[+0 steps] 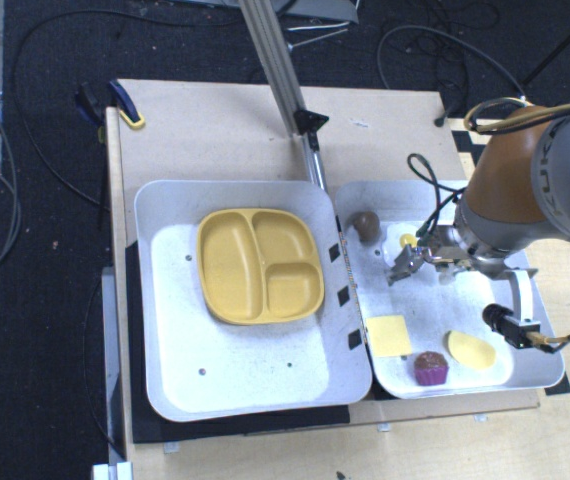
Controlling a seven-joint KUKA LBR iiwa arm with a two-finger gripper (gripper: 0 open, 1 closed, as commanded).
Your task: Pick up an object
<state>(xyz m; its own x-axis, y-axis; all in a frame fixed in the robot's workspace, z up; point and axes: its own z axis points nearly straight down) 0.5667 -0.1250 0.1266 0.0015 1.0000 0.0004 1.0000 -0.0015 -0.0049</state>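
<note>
On the bench [215, 118], the left bin [175, 368] holds a yellow divided plate [261, 265], its long axis running up-down. The right bin [545, 373] holds a brown ball [366, 225], a flat yellow square [388, 335], a purple lump [431, 368] and a yellow oval [472, 349] lying lengthwise left-right. The gripper [405, 264] hangs above the right bin; whether its fingers are wide or narrow cannot be told.

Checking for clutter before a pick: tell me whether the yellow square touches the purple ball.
Apart. The camera view shows white bin floor between the yellow square and the purple ball.
</note>
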